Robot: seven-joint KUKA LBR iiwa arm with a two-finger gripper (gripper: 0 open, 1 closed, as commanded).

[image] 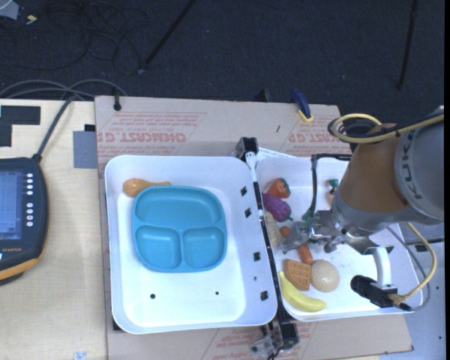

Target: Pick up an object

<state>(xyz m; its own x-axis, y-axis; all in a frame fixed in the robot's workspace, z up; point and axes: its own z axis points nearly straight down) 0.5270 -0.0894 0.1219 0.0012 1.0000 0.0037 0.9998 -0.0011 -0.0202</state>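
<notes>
Gripper (304, 235): low in the right bin (326, 172) — finger state cannot be told.
Carrot (305, 253): just below the gripper, long axis slanting upper-left to lower-right.
Neighbours: waffle (298, 274), egg (324, 275), banana (303, 300).
Left bin (180, 306): blue plate (180, 226).

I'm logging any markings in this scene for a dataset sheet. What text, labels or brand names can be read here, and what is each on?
"KU", the start of a brand name running down the grey arm; the rest is cut off.
Red printed lettering on the cardboard sheet behind the bins: upside down and too blurred to read.
Handheld pendant screen: text too small to read.
</notes>
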